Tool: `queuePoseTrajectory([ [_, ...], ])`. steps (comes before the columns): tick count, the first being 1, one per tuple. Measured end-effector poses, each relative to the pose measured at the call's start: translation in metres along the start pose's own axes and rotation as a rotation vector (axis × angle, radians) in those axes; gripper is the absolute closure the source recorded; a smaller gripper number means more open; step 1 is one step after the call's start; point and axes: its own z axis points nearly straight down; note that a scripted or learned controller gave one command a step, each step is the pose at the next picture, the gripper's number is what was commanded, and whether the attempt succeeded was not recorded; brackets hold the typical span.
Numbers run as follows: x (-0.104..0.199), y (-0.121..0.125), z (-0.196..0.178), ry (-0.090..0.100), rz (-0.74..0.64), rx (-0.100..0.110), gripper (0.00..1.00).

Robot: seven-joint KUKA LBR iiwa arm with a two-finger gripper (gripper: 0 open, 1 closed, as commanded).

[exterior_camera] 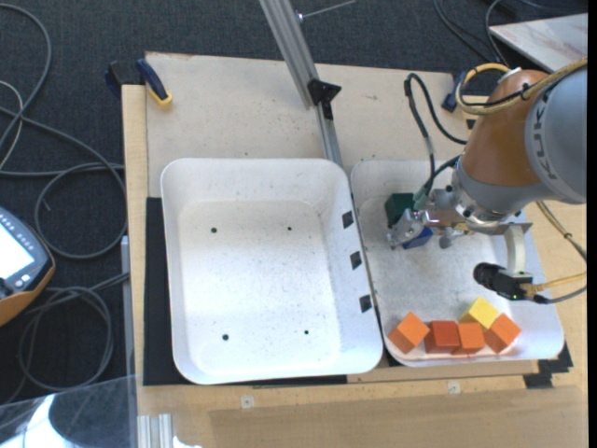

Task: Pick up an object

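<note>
Arm over the right-hand bin, blocks lined up along its lower edge.

You see the grey arm with its orange band reaching in from the right of the frame, its two-finger gripper low over the upper middle of the right shallow white bin. Something dark green and blue sits at the fingertips, perhaps a small object; you cannot tell whether the gripper is clamped or apart. Four orange wooden blocks and one yellow block crowd the bin's lower edge. The left white bin lies beside it.
</note>
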Motion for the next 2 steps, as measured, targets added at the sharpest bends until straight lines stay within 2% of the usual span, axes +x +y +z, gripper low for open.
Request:
queuePoseTrajectory([
  [1,0.001,-0.001,0.041,0.0,0.0,-0.001,0.0],
  [2,0.001,0.001,0.027,-0.001,0.0,-0.009,1.0],
])
